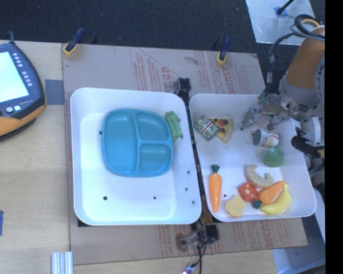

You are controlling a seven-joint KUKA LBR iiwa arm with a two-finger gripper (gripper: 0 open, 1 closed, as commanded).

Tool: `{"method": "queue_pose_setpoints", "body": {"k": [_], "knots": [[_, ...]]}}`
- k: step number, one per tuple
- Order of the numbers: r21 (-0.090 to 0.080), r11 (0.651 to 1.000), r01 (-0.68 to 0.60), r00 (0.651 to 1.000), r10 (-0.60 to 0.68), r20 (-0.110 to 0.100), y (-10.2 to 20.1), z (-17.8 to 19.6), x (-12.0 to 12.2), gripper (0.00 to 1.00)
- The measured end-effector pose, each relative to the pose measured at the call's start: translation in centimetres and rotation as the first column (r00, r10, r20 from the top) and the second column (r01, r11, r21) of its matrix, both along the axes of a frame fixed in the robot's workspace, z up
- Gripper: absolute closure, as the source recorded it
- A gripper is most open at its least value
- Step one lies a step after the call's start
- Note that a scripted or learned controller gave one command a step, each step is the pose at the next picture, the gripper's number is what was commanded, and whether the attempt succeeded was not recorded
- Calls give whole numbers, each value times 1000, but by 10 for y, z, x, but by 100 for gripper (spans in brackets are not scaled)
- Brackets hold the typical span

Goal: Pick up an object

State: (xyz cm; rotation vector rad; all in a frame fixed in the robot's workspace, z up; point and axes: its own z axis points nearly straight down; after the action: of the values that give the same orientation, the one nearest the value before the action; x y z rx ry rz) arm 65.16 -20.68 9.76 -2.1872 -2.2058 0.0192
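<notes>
Bins come first, since they set up the whole job for you. The left bin carries a smooth blue divided plate, moulded plastic with three wells, and a knobbly green pod-like toy lies against the plate's 3 o'clock edge; that side reads as a receiving station. The right bin is the supply, so you find the pickable clutter there.

At its 1 o'clock corner the gripper hangs low over the floor, metal fingers splayed apart with nothing between them. Just beyond, toward 5 o'clock of the fingertips, a small pale cylindrical can lies on its side, with a glossy green rounded piece touching it below. That can looks like your nearest candidate; being round and tipped over, it may roll when nudged.

At the bin's 11 o'clock sits a printed green packet beside a tan wedge. An orange carrot, tapered and matte, lies along the 8 o'clock wall. At 5 o'clock a tight heap of toy food crowds together, yellow banana curve outermost, poor for a clean grasp.
</notes>
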Motion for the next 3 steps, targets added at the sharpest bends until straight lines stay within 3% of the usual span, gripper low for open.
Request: {"method": "queue_pose_setpoints", "body": {"k": [1,2,3], "knots": [[-17,1000,3,1000,-2,29,68,-6,-24,0],[-17,1000,2,1000,-1,27,67,4,-24,100],[-18,1000,2,1000,-1,27,67,4,-24,0]]}}
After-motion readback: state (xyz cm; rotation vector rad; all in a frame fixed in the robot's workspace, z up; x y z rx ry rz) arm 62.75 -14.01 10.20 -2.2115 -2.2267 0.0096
